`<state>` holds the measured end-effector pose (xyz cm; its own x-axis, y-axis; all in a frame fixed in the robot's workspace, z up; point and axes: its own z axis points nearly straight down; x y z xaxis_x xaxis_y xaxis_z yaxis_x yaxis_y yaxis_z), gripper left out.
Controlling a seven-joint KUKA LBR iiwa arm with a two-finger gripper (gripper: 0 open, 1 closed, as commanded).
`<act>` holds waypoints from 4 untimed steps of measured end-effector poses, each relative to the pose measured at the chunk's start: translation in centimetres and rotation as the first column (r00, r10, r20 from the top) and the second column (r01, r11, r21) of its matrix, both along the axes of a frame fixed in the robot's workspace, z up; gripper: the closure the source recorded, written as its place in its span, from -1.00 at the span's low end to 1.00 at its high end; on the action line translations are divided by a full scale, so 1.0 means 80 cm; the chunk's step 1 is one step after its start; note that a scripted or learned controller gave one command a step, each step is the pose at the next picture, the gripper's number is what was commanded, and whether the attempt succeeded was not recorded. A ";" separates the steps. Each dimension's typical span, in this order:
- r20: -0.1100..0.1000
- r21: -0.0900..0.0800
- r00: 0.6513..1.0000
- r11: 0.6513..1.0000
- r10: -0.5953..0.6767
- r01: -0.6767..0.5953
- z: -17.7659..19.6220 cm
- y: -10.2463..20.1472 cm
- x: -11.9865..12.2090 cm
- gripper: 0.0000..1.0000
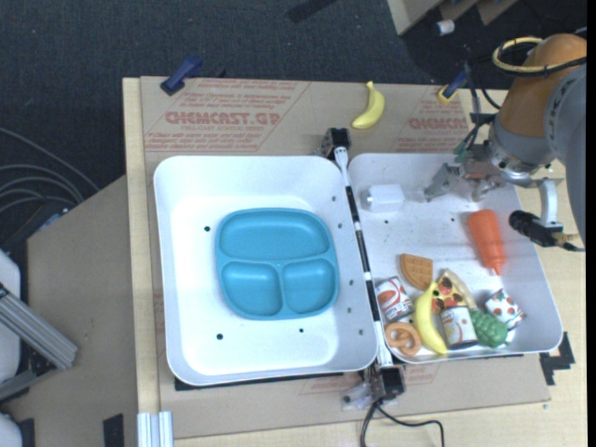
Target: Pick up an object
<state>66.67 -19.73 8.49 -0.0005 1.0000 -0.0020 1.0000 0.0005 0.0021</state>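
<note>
My gripper hovers over the far end of the right bin, its fingers spread apart with nothing between them. A small white block lies to its left. An orange carrot lies just below and to the right of it. At the bin's near end a heap holds a yellow banana, a brown cookie, a pizza slice, a red-and-white can, a pretzel and a green broccoli piece.
The left bin holds a blue divided plate. A second banana lies outside on the cardboard behind the bins. Blue clips sit at the board's far edge. The arm enters from the upper right.
</note>
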 end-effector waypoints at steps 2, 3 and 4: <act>0.002 -0.001 1.000 1.000 0.002 -0.002 0.013 0.001 0.001 -1.00; -0.005 0.009 1.000 1.000 0.002 -0.002 0.001 -0.013 0.001 -1.00; -0.008 0.016 1.000 1.000 0.004 -0.004 0.001 -0.017 0.002 -1.00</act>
